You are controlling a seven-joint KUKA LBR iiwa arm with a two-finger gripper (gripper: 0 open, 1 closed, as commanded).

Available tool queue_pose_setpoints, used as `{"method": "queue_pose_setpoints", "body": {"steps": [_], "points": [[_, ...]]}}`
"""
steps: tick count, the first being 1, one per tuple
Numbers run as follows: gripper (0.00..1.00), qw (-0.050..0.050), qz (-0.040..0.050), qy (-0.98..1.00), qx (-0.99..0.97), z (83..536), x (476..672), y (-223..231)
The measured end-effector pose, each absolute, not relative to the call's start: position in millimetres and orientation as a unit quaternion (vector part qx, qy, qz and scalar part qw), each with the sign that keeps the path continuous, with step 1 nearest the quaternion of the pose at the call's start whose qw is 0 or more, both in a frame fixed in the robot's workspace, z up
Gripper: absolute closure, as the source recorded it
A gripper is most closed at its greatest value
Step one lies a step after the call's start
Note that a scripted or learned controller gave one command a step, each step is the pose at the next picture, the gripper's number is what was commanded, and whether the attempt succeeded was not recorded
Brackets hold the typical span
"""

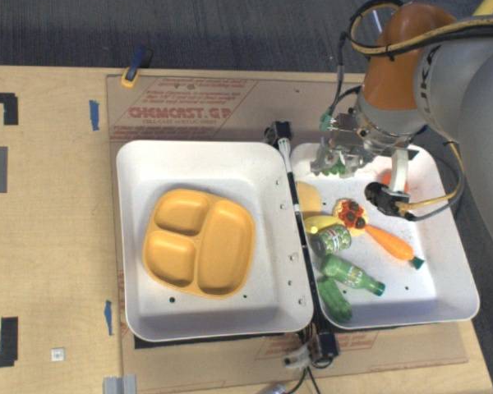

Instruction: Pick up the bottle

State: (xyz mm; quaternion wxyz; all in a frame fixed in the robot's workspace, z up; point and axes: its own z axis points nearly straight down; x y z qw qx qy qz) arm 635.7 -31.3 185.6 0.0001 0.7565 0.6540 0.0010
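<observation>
Bottle (352, 275) lies near right bin's (452, 298) front rim; fingers (338, 161) state unclear.

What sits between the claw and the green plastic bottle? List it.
In the camera view, between the claw and the green plastic bottle lie a pale yellow rounded piece, a yellow toy banana and a green-labelled can.

My bench (41, 245) is a pale wooden top. A printed cardboard sheet (189, 105) lies flat on it, and my two white bins rest side by side on that sheet: the left bin (140, 171) and the right bin (448, 290), touching along their inner edges. Black marks (2, 109) and blue tape bits (94, 115) sit on the wood.
</observation>
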Motion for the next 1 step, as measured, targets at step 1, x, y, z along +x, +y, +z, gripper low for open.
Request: {"method": "queue_pose_setpoints", "body": {"steps": [1], "points": [[1.00, -0.001, -0.0008, 0.701, 0.713, 184.5, 578.4, 55.5]]}}
